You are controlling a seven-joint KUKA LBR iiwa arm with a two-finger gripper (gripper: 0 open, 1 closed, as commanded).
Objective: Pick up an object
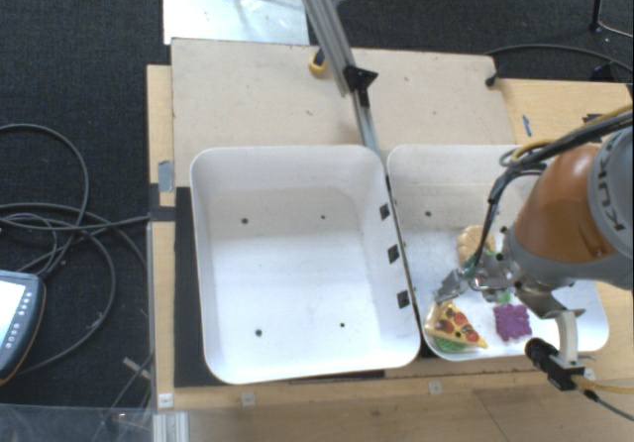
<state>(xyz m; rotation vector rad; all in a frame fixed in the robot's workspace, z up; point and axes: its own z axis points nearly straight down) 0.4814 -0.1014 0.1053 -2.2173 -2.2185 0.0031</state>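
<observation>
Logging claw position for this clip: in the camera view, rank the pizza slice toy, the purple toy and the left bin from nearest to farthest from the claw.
Measured from the claw:
1. Pizza slice toy, just below the claw, right bin's front-left corner.
2. Purple toy, to its right, near the front edge.
3. Left bin, across the divider; its middle lies far left.

Three small things lie in the near part of the right-hand bin (426,182). A toy pizza slice (458,325), yellow with red and green toppings, lies flat by the near left corner, its point aimed right and near. Just right of it sits a small purple lump (511,321). Farther back, a pale tan object (473,241) is partly hidden by the arm.
</observation>
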